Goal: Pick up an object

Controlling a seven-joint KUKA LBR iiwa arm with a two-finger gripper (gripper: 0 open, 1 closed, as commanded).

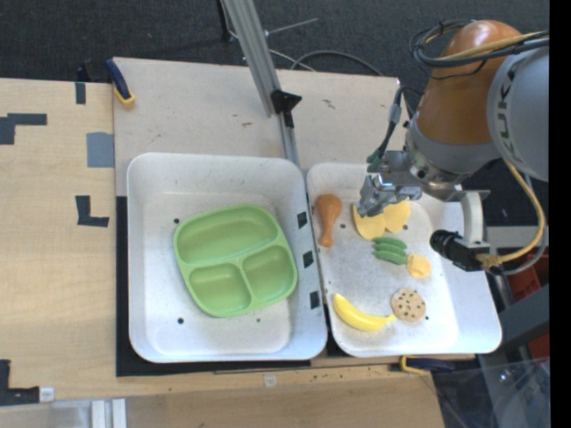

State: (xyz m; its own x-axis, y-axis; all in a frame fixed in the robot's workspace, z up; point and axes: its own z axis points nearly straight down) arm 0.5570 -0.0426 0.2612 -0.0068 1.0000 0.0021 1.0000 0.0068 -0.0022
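Note:
My gripper (380, 196) hangs low over the upper part of the right bin (473, 324), right above a flat yellow toy piece (384, 224) and touching or nearly touching its top edge. An orange-brown drumstick (327, 216) lies just left of it, by the bin's left wall. Below the yellow piece lie a green pea pod (389, 249) and a small yellow chunk (417, 266). Near the front of this bin sit a brown cookie (409, 305) and a yellow banana (359, 315). The view does not show anything gripped.
The left bin (147, 328) holds a green divided plate (236, 259). A slanted metal pole (254, 38) rises behind the bins. The arm's black side attachment (455, 248) with its cable hangs over the right bin's right side.

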